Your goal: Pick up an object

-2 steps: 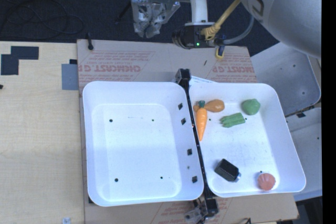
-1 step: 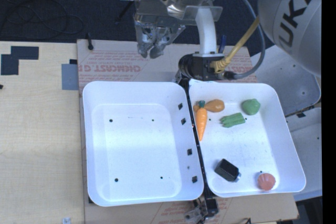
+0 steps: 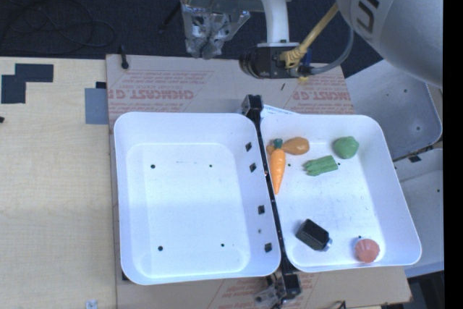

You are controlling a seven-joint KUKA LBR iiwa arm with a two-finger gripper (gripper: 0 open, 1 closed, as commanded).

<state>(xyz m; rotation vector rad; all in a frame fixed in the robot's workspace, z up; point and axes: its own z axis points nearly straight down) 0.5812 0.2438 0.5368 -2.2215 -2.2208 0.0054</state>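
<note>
On my feed the objects all lay in the right bin (image 3: pixel 394 177). A toy carrot (image 3: pixel 277 168) sat hard against the divider (image 3: pixel 263 177) between the two bins, its green top pointing far. Just beside its top was an orange, rounded piece (image 3: pixel 296 146), touching or nearly so; I couldn't tell which. Further right I had a green lump (image 3: pixel 346 147) near the far wall, and a flatter green piece (image 3: pixel 320 166) a little nearer to me, between the carrot and the lump. Down at the near end a small black block (image 3: pixel 313 234) lay tilted, and a pinkish round thing (image 3: pixel 367 250) sat in the near right corner, apart from the block.

The left bin (image 3: pixel 123 192) showed me bare white floor with a few dark dots. Both bins rested on a cardboard sheet (image 3: pixel 173 90) on the pale desk (image 3: pixel 51 184).

The gripper (image 3: pixel 209 47) hung at the far edge of the scene, beyond the bins and above the dark floor past the cardboard's far edge, well apart from every object. It carried nothing I could see; whether it was spread or closed I couldn't tell.
</note>
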